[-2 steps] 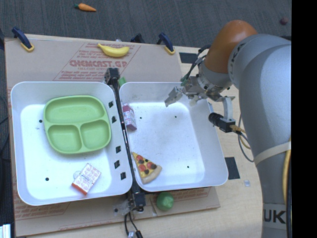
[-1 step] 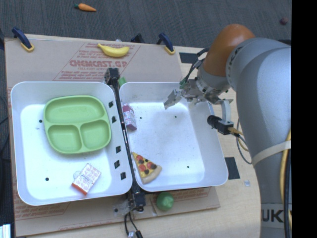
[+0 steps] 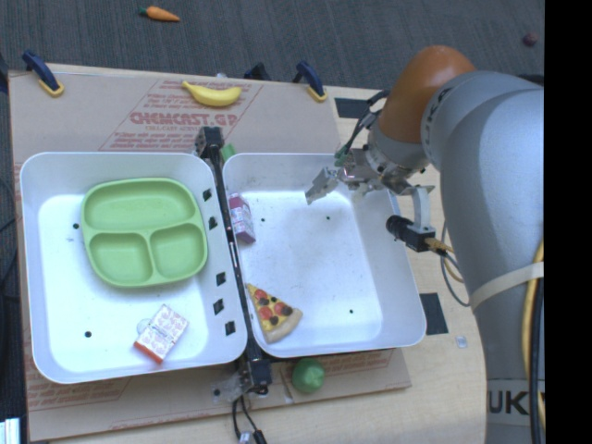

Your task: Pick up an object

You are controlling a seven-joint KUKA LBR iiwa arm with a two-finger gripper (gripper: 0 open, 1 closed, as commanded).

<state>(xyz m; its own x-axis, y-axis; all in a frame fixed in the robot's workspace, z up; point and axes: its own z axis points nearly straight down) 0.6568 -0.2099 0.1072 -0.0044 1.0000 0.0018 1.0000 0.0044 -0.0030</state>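
The gripper (image 3: 326,185) hangs over the far part of the right bin (image 3: 388,289), close to that bin's far wall. Its jaws look spread a little, with bare white floor under them and nothing between them.

The task leaves the choice of thing open. From the gripper, the nearest candidate is the small dark red packet (image 3: 241,219), lying against the divider (image 3: 222,239) that splits the two bins. It sits off toward the left bin (image 3: 37,276) and slightly nearer the camera than the gripper. Its long axis runs roughly along the divider, so I'd guess the jaws would want to close across its short width, and the divider wall beside it could get in a finger's way.

The pizza slice (image 3: 271,312) lies in the same bin, near the front corner by the divider, well apart from the gripper. The green tray (image 3: 143,230) and the wafer packet (image 3: 162,331) lie in the left bin, further off again.
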